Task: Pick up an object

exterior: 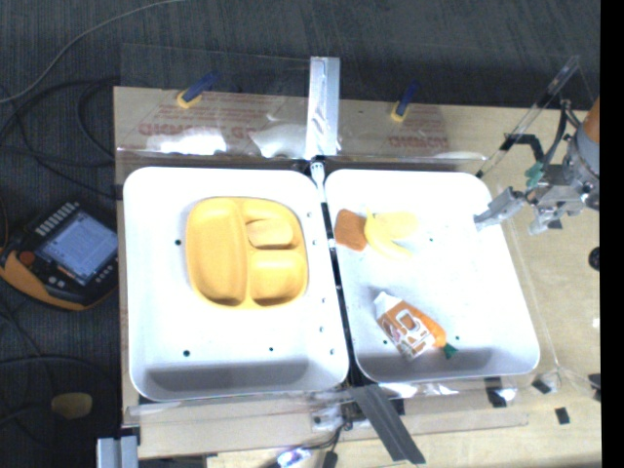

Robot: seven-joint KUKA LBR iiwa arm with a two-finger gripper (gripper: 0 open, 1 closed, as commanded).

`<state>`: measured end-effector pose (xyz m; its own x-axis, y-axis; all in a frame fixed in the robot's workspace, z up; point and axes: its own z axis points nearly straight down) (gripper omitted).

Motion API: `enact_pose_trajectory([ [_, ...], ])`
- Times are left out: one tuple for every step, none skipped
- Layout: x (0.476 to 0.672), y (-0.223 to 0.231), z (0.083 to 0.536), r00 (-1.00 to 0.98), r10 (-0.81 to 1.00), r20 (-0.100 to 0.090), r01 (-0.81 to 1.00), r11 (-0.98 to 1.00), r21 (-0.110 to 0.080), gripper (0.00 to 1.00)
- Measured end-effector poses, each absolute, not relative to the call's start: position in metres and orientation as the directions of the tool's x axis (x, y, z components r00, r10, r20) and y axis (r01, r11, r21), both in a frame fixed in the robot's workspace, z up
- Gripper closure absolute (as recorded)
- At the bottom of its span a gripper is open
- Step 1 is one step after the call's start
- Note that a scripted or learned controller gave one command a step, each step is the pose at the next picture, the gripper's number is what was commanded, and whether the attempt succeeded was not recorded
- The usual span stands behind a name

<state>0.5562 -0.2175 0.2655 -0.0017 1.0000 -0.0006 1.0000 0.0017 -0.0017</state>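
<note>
Two white bins sit on the table (136, 105). At the right bin's (497, 291) far right edge hovers the tool (517, 206), released and holding nothing; the orange packet (411, 326) lies well apart, near the front.

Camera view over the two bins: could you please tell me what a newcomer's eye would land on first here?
The yellow divided tray stands out most, lying in the middle of the left bin. Next come the things in the right bin: an orange-and-white packet near its front, and a brown piece touching a pale yellow one by its left wall. The end effector hangs at that bin's right edge.
</note>
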Motion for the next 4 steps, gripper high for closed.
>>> enact_pose_trajectory([
  [0.611,-0.141,0.228,-0.088,0.996,0.000,0.996,0.088,-0.002,0.00],
  [0.635,-0.121,0.095,-0.200,0.980,-0.002,0.980,0.200,0.002,0.00],
  [0.648,-0.142,0.092,-0.249,0.968,-0.010,0.968,0.249,0.011,0.00],
  [0.616,-0.109,0.092,0.010,1.000,-0.006,1.000,-0.010,0.016,0.00],
])
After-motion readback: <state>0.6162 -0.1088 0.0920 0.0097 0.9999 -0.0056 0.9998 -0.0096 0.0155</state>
